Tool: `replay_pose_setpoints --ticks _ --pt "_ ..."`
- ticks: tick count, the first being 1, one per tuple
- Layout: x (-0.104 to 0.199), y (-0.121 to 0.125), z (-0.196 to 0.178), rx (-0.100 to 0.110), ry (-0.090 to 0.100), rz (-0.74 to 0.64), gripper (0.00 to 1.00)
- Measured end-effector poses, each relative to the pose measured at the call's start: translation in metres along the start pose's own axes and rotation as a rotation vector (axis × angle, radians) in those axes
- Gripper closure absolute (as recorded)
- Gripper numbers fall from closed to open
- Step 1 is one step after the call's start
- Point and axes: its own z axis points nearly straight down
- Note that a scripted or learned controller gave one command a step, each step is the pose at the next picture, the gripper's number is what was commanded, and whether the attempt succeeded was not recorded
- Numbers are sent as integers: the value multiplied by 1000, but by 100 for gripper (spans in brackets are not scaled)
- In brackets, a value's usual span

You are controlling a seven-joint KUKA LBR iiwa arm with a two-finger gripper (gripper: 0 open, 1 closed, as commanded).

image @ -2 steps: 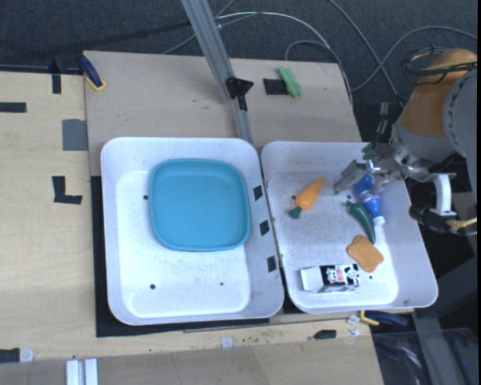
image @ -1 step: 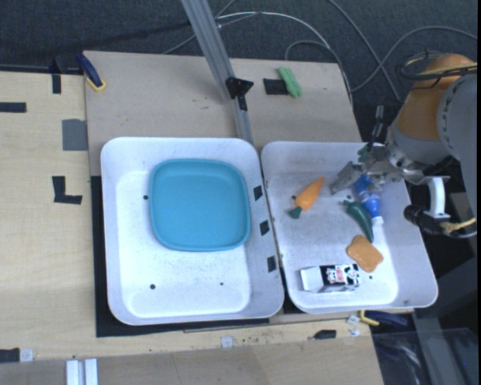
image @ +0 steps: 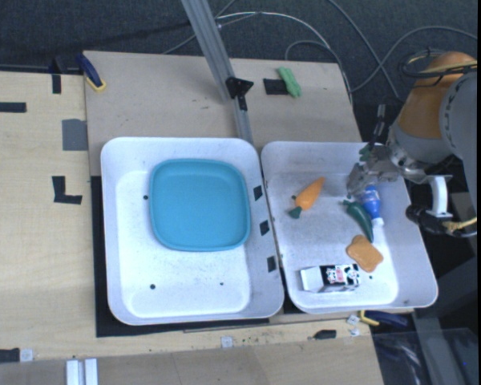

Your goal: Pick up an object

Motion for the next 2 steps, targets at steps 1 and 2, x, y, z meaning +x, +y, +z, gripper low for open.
replay_pose_setpoints --ticks 1,2 --pt "5 -1 -62 -4 -1 1 100" --pt "8 6 -107 -3 -1 1 100"
